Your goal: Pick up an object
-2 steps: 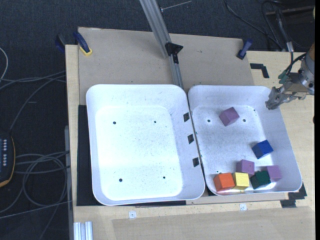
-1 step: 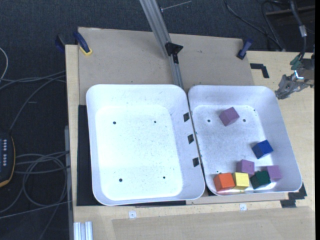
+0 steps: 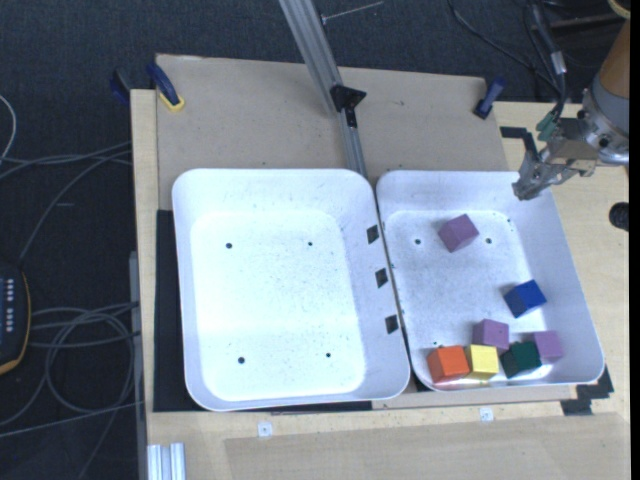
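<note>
Your end effector (image 3: 530, 183) hangs over the far right corner of the right bin (image 3: 400, 268); you cannot tell its state from here, and nothing shows in it. The blocks all lie in that bin. A purple block (image 3: 459, 232) sits alone near the far end, well apart from a blue block (image 3: 524, 297) by the right wall. Along the near wall, orange (image 3: 449, 362), yellow (image 3: 484, 360) and green (image 3: 520, 358) blocks sit clustered, with two smaller purple ones (image 3: 491, 333) (image 3: 548, 344) just behind. The left bin (image 3: 190, 268) lies beside it on the table (image 3: 250, 108).

purple cube (image 3: 458, 232), blue cube (image 3: 524, 297), white bins (image 3: 270, 183)
</note>
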